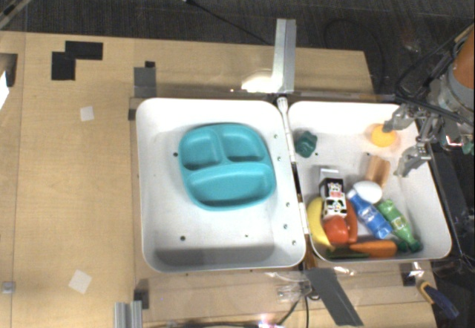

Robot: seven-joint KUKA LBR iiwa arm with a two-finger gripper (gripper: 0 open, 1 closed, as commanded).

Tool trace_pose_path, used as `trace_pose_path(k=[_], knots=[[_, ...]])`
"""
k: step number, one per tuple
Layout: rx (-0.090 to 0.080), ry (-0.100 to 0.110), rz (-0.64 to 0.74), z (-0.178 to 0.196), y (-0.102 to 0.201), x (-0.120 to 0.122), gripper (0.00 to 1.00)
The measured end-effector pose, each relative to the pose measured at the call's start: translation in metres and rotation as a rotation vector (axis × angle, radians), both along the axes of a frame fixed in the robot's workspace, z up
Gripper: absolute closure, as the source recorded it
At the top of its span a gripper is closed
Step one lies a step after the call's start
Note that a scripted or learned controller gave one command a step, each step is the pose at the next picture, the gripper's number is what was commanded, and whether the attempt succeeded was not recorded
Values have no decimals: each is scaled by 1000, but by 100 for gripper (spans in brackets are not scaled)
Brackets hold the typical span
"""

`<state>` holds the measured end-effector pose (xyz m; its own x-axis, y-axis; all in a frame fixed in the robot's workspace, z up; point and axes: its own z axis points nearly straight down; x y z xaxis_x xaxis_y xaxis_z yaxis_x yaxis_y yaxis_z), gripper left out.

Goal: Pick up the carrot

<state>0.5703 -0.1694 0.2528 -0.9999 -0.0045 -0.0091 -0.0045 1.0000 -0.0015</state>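
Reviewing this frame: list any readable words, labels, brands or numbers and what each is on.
None can be read.
Small carton in the right bin: black-and-white print with a red patch, too blurred to read.
Blue bottle and green bottle: no lettering can be made out.

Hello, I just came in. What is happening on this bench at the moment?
A robot arm reaches in from the right, and its open gripper hangs over the far right side of the right bin, near a yellow object; it holds nothing. The carrot it should pick up lies untouched at the near edge of that bin, among a banana, a tomato and bottles. The left bin holds a teal divided plate.
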Motion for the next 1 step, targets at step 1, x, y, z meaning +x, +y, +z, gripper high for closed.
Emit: trace_pose_path(k=[1], knots=[[3, 4, -215, -82, -35, 46, 0]])
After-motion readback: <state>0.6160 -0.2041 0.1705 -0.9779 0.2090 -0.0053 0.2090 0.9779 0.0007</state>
